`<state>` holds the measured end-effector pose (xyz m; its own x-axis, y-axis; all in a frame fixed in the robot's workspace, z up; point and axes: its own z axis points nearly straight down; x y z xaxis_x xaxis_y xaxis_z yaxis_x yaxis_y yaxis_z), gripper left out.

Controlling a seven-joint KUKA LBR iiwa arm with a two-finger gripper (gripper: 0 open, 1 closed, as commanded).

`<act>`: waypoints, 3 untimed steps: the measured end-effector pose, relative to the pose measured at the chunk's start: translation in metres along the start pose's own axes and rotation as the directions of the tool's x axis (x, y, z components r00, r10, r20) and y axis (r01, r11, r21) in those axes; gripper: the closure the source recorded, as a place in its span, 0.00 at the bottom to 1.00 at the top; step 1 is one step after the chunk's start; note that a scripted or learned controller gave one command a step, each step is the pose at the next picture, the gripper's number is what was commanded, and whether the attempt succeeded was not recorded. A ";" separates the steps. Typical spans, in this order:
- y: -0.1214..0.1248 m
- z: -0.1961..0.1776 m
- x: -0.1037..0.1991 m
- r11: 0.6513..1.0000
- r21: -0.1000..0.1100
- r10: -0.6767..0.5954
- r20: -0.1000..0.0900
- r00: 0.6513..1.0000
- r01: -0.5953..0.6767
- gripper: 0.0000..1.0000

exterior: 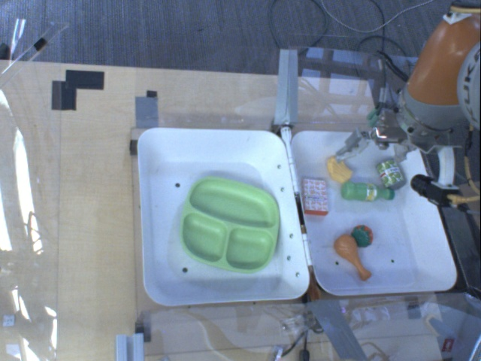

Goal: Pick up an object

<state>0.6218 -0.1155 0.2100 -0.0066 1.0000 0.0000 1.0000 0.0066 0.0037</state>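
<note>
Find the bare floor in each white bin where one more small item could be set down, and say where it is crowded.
Left bin: bare strips ring the green divided tray, widest along the far side. Right bin: the near right corner, right of the orange toy drumstick, is free. Its far half is crowded: gripper, yellow piece, green bottle, can.

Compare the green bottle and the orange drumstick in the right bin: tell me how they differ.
Colour: the bottle is green with a yellow cap end; the drumstick is orange.
Pose: the bottle lies level across the view; the drumstick lies at a slant, its thin end toward the bin's near edge.
Shape: the bottle is an even cylinder; the drumstick tapers from a bulb to a thin stem.
Both lie flat in the right bin, apart from the gripper.
</note>
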 end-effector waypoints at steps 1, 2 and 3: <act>0.005 0.107 -0.033 0.994 -0.007 -0.111 -0.003 0.994 0.111 0.00; 0.013 0.114 -0.006 0.973 -0.010 -0.228 0.029 0.973 0.229 0.00; 0.047 0.121 -0.017 0.952 0.007 -0.307 -0.002 0.952 0.307 0.00</act>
<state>0.6690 -0.1323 0.0889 -0.3135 0.9496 0.0006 0.9496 0.3135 -0.0031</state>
